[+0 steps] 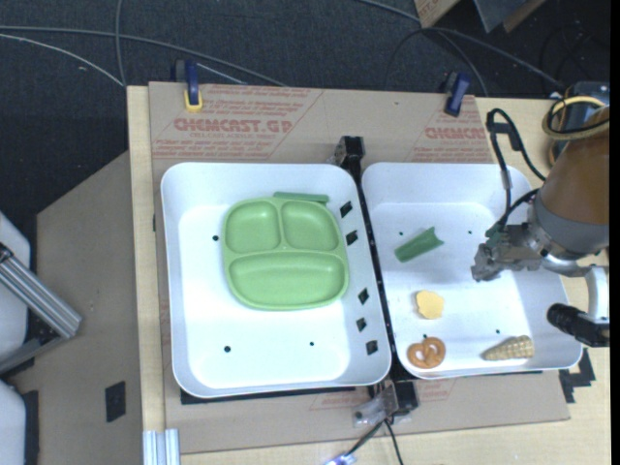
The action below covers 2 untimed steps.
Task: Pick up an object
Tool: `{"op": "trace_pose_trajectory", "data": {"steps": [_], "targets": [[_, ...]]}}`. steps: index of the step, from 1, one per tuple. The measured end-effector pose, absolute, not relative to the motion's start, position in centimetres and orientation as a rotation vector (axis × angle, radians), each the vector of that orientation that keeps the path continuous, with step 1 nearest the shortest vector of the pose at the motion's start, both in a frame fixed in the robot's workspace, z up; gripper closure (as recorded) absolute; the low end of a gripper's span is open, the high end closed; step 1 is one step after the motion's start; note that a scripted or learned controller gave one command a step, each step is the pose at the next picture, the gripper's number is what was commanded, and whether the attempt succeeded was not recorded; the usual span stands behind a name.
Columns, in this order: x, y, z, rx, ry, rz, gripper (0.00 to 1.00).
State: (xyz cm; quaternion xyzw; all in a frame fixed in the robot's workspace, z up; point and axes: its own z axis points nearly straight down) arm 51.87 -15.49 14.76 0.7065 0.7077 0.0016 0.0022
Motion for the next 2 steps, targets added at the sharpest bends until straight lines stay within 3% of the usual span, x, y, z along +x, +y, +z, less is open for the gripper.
{"op": "trace_pose_trajectory", "data": {"steps": [2], "targets": [[52.2,-14.5,26.0,2.214,2.219,0.007,1.0]]}}
